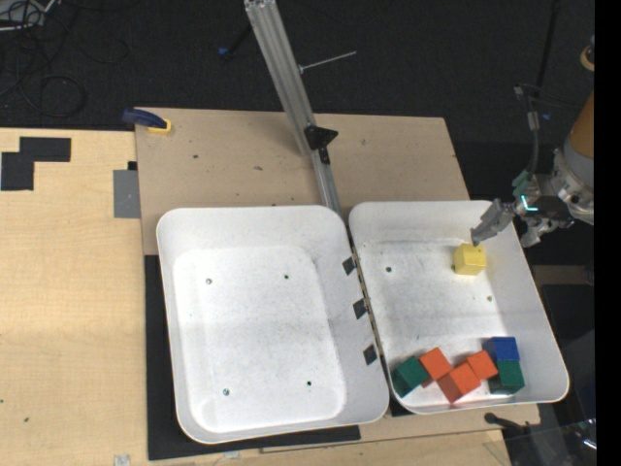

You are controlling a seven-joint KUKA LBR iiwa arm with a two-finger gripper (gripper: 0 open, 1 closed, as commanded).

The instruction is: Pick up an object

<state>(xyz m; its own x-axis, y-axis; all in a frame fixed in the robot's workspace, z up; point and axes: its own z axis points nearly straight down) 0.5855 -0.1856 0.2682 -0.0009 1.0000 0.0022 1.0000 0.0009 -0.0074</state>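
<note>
A yellow cube (470,258) lies alone in the upper part of the right bin (427,260). Along that bin's near edge sits a cluster of blocks: a green one (411,372), three orange ones (459,382), a blue one (503,349) and another green one (506,377). My gripper (506,231) hangs over the right bin's far right rim, just above and to the right of the yellow cube. Its fingers are spread, open, with nothing between them; the left finger (488,223) points down toward the cube.
The left bin (194,250) sits beside the right one, joined by black clips (359,309). A slanted aluminium rail (287,76) rises behind the bins. A blue and yellow tool (147,119) lies at the bench's far left corner.
</note>
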